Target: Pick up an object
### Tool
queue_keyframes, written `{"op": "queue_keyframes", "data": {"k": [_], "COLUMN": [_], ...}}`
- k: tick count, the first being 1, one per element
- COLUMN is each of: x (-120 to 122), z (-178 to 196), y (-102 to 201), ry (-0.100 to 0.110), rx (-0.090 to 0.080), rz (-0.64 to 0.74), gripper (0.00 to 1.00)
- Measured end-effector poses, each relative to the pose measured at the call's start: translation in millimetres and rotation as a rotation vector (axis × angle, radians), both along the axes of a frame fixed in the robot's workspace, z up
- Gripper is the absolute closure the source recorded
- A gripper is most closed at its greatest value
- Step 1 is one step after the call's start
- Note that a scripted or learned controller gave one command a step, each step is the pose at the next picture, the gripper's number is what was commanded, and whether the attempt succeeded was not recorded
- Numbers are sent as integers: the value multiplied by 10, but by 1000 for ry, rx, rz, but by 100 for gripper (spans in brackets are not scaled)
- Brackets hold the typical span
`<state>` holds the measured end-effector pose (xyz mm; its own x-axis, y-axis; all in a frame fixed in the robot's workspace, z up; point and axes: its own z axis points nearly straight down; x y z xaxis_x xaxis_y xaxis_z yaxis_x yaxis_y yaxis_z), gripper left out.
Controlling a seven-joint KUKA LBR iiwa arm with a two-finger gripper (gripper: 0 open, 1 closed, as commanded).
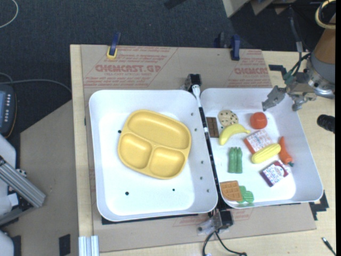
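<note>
From my end the right bin [306, 159] has toy food lying flat: a banana [232, 133], tomato [258, 120], cookie [227, 117], corn cob [266, 153], carrot [285, 150], green asparagus [235, 160], waffle [230, 190] and two little packets.

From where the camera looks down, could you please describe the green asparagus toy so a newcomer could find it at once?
Look in the right-hand white bin, the one crowded with toy food. Below the yellow banana, near the bin's left wall, lies the asparagus. It is the plain dark green bundle of stalks lying lengthwise, unlike the flat waffle just below it.
</note>
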<state>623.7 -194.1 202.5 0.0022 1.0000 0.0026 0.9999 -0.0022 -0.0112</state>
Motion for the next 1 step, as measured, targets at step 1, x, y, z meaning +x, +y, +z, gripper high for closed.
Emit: {"op": "queue_keyframes", "data": {"k": [1], "x": [29], "z": [68], "y": [1], "ry": [-12], "rx": [-3], "rz": [3], "gripper": [0]}}
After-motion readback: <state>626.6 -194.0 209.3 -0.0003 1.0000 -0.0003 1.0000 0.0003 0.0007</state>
